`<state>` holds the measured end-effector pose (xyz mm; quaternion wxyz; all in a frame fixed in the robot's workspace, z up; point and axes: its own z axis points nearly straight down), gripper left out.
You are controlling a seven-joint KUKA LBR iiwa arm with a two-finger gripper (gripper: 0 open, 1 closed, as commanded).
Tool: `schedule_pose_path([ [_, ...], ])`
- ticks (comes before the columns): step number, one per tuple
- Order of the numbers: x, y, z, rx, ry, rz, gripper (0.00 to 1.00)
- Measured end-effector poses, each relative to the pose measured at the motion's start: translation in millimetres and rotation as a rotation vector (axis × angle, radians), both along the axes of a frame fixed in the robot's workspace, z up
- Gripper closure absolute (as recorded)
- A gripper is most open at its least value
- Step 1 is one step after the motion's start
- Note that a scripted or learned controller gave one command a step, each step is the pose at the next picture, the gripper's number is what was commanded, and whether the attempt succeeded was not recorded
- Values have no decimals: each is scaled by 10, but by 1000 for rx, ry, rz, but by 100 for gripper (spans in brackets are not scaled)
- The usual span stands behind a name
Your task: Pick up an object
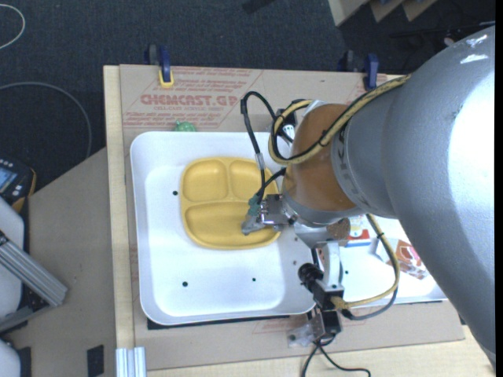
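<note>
A yellow divided plate (pixel 214 199) lies in the left white bin (pixel 157 265), toward its upper right. The arm reaches in from the right and hangs low over the plate's right rim. My gripper (pixel 254 218) is down at the plate's lower right edge, with its grey fingers touching or just above the rim. The wrist hides much of the fingers, so their state is unclear.
The right bin (pixel 369 285) is mostly hidden under the arm; a few small colourful items (pixel 409 258) show at its right side. A small green object (pixel 185 126) lies on the cardboard behind the left bin. Black cables loop above the wrist.
</note>
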<state>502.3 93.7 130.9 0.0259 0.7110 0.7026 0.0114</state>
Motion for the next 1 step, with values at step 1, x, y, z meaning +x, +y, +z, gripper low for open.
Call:
schedule_pose_path([
  [1,-3,14,-20,-1,-3,-1,0],
])
